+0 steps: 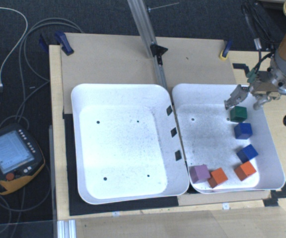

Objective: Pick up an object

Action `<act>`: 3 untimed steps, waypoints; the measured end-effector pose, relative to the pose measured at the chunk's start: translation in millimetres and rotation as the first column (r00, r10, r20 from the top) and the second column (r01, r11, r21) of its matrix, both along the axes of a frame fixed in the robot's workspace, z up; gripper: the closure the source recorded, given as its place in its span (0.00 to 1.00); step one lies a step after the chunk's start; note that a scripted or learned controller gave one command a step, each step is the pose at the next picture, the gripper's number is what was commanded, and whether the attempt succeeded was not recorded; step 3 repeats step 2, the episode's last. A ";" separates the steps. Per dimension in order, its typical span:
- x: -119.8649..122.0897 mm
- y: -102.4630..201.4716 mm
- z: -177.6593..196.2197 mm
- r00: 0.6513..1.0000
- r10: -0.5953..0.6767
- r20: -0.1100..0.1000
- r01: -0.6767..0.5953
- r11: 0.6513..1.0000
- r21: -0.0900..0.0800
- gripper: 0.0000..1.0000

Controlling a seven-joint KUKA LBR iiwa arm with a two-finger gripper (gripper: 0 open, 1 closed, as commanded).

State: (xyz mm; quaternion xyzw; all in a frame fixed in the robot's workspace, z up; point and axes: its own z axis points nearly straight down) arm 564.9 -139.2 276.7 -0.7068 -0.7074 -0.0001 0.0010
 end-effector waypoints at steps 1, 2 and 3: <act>8.4 -68.9 -138.1 1.000 -0.004 -0.007 0.004 1.000 0.000 0.00; -51.2 -69.2 -178.9 1.000 -0.004 -0.005 0.004 1.000 0.000 0.00; -51.2 -69.2 -178.9 1.000 -0.004 -0.005 0.004 1.000 0.000 0.00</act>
